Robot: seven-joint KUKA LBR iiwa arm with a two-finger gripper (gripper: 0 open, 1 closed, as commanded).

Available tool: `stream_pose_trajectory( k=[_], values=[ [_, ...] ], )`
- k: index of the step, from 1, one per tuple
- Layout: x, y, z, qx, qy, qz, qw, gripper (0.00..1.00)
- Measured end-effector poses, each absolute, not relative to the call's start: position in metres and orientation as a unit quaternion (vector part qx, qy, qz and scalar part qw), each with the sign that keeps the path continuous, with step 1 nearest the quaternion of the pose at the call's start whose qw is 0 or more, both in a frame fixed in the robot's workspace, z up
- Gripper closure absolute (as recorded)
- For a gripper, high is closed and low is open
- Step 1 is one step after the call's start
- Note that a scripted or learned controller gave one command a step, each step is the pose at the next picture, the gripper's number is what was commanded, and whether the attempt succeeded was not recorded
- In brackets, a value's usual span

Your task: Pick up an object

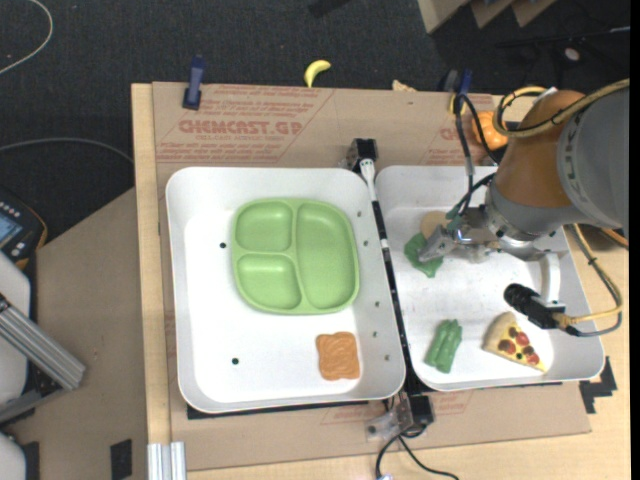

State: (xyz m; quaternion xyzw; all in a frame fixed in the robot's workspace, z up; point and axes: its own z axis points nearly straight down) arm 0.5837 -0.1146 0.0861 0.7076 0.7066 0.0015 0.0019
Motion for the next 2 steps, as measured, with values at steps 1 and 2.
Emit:
stream_pose_trajectory(
  k=[1,2],
  values=[
    [0.621,-0.123,0.085,0.706,0.708,0.0012,0.003,0.0],
    [0.595,-0.092,0.085,0.706,0.708,-0.0001,-0.001,0.0]
  ],
)
